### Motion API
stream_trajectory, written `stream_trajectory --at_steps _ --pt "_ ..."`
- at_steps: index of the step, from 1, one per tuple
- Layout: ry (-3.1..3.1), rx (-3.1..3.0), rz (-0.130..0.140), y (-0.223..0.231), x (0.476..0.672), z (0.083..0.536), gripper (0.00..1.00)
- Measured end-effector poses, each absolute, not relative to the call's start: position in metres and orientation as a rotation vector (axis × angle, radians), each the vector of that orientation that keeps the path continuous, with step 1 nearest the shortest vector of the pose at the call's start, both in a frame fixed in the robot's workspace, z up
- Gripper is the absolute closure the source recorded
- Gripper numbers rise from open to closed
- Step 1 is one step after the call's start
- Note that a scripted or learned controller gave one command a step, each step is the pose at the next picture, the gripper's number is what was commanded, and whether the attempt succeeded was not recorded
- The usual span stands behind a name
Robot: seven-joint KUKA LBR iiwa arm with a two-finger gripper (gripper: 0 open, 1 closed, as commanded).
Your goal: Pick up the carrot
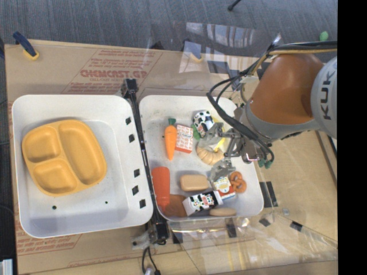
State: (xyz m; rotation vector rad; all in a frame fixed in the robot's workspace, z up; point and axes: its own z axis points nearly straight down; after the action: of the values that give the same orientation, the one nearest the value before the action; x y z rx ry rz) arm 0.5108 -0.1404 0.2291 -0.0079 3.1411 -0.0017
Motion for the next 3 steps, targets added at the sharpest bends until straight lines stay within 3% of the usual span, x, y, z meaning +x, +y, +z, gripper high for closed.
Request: stream_trajectory --at_steps 1,2,3 --pt "3.151 0.060 0.006 -0.109 0.550 0.115 0.00" --pt "3.065 0.653 -0.014 -0.116 0.578 0.101 0.00" --pt "3.056 0.638 -0.010 -0.113 0.582 0.113 1.00"
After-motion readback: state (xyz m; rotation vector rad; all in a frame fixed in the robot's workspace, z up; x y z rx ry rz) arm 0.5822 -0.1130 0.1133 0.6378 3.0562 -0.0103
